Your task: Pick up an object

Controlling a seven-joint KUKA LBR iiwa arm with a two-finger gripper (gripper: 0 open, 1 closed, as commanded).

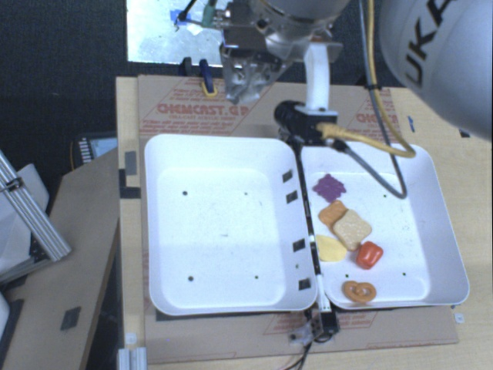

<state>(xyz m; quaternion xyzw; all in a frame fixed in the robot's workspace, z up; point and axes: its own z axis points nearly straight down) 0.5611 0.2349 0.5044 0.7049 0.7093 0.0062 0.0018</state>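
Several small food items lie in the right bin (431, 230): a purple piece (330, 185), an orange piece (332, 212), a tan bread slice (353, 229), a yellow disc (330, 249), a red pepper (369, 254) and a brown pretzel (359, 290). My gripper (246, 83) hangs high above the bench, over the back edge beyond the left bin (223, 230), far from all the items. Nothing shows between its fingers.
A yellow cable and a black cable (370, 168) run from a black mount (296, 122) across the back of the right bin. Cardboard lies under both bins. An aluminium frame (31, 214) stands at the left.
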